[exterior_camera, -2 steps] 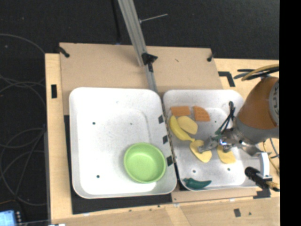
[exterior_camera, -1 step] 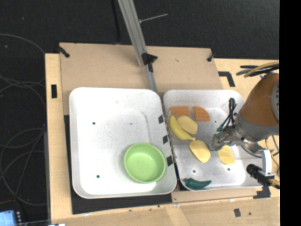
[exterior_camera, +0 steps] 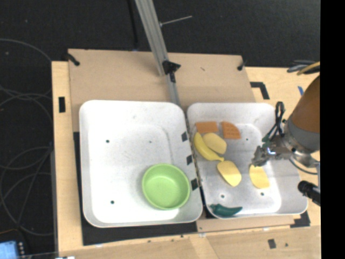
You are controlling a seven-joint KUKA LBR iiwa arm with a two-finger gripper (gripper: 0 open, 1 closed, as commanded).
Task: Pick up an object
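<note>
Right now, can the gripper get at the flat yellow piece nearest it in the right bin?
Probably yes. The gripper hangs just above the flat yellow piece in the right white bin, and nothing lies between them. The other yellow piece sits apart to its left.

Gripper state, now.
Gripper: cannot be told; it hangs just above a yellow piece in the right bin, nothing seen held.

Arm [exterior_camera: 307, 115] cut off at rt edge; gripper [exterior_camera: 262, 156] fingers prob. blurred.
</note>
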